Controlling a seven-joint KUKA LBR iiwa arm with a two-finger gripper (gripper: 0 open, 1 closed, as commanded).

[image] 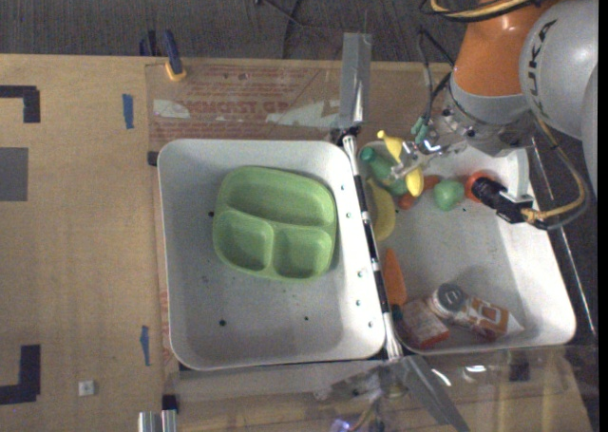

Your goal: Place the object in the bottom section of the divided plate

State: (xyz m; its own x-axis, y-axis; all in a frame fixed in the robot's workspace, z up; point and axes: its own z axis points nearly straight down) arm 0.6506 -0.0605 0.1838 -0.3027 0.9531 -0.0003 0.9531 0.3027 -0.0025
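The green divided plate (275, 222) lies in the left bin (190, 307), with one long section at the far side and two smaller ones at the near side; all are bare. My gripper (416, 153) hangs low over the far left corner of the right bin (532, 278). It is right above a cluster of toy foods: a small yellow piece (390, 145), a dark green piece (380, 167) and a yellow-tipped piece (414, 180). Whether any of these is held is not visible.
Also in the right bin are a banana (383, 212) along the left wall, a green apple (448, 195), a red-orange piece (477, 183), a carrot (394, 278), and a tin (446, 299) and packets (480, 316) at the near edge. A metal divider (366, 231) separates the bins.
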